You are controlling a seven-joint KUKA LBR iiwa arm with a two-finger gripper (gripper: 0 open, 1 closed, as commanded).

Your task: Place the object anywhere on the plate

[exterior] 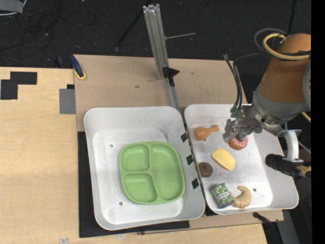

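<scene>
Under the claw (pixel 236 134), at the right bin's (pixel 264 200) twelve o'clock, lies a pink donut (pixel 238 143): probably light, stiff plastic, best pinched across its rim. Claw state: cannot tell.

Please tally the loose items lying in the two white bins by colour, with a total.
Green: 2, the green divided plastic plate and the small green patterned packet
Orange-tan: 2, the drumstick-shaped toy and the croissant-shaped toy
Yellow: 1, the yellow oval toy
Brown: 1, the small brown round toy
Pink: 1, the pink round toy under the pincer
Total: 7
</scene>
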